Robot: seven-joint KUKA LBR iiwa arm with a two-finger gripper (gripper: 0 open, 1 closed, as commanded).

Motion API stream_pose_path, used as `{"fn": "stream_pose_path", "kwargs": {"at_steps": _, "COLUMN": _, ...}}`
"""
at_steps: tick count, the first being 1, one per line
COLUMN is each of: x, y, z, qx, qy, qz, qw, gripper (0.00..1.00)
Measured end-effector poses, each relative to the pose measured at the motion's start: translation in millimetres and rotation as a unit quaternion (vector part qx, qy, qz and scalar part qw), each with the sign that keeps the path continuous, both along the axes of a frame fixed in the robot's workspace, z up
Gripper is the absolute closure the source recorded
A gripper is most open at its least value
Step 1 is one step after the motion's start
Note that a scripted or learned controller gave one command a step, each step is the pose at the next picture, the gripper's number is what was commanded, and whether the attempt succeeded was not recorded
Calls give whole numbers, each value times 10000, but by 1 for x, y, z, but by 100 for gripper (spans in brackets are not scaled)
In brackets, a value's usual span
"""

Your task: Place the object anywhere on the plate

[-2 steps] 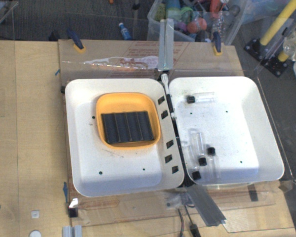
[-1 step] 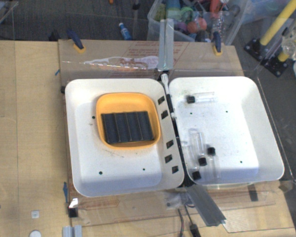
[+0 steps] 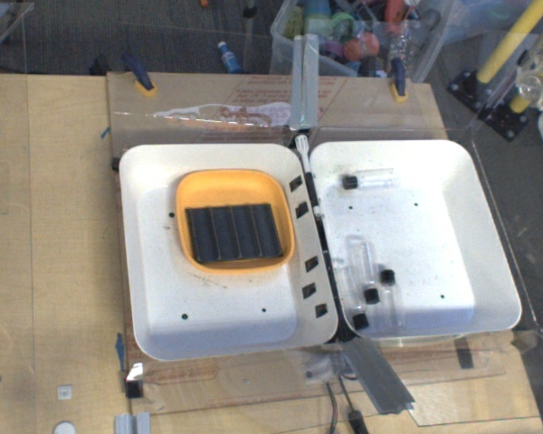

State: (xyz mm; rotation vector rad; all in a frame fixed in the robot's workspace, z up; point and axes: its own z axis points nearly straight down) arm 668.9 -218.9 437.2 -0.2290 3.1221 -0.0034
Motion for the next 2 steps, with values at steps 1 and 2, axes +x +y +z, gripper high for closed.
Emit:
{"fn": "stream_pose_path", "kwargs": {"at_steps": 1, "x": -1, "y": -2, "z": 0, "qx": -12, "qy": -1, "qz": 1860, "qw": 9825, "gripper": 100}}
{"fn": "stream_pose_path", "kwargs": {"at_steps": 2, "x": -1, "y": -2, "z": 0, "qx": -22, "qy": 0, "qz": 3149, "qw": 9491, "gripper": 100}}
